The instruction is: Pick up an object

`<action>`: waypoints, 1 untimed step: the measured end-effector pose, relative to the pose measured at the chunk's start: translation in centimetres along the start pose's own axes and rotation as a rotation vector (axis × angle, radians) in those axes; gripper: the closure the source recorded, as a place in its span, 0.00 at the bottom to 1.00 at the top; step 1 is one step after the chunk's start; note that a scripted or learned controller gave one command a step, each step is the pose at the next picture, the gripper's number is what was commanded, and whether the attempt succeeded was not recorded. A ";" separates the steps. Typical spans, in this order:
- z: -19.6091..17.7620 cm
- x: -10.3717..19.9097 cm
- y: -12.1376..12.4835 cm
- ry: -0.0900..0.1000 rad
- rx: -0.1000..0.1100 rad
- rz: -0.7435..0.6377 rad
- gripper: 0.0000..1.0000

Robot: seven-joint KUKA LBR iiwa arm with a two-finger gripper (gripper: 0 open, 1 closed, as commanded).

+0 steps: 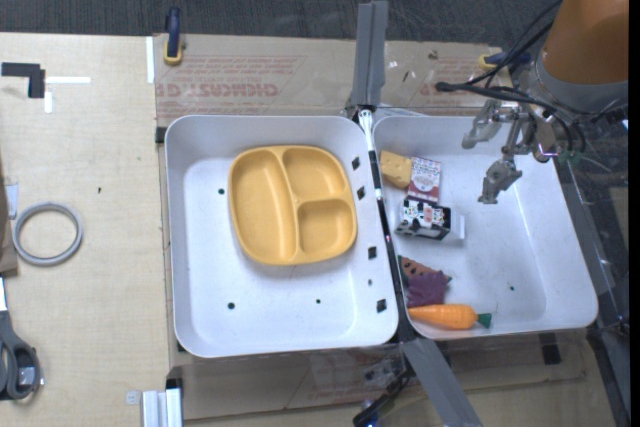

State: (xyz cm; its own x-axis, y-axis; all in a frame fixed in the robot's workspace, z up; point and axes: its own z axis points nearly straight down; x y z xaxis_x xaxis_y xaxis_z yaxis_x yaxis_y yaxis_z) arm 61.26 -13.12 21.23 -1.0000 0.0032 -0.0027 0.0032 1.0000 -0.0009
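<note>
A wooden bench (90,315) seen from above, holding two shallow white bins side by side. At the far left, at nine o'clock, a grey ring (45,233) lies flat on the wood. The left bin (200,315) holds a yellow divided plate (293,205) with three sections, lying near the bin's middle. A grey divider bar (372,55) runs down between the bins from twelve o'clock.

The right bin (540,285) holds a cluster of small things along its left wall. From top to bottom: a yellow sponge-like block (394,169), a small red and white carton (426,177) touching it, a black and white box (426,219) just below, a purple piece (426,285), and an orange toy carrot (445,316) with a green tip at about five o'clock.

The robot arm (590,25), orange near the wrist, enters at two o'clock. Its gripper (500,177) hangs over the right bin's upper part, apart from the cluster, holding nothing; whether the gripper is wide or narrow cannot be told.
</note>
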 end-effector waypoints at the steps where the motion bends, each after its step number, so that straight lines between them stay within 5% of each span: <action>1: 9.8 -2.4 2.1 -0.002 0.000 0.329 0.00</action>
State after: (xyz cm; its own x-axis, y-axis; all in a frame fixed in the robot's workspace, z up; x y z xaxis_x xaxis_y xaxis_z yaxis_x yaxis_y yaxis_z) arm 63.73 -11.05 11.41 -0.9452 0.3266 -0.0048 0.3266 0.9452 0.0002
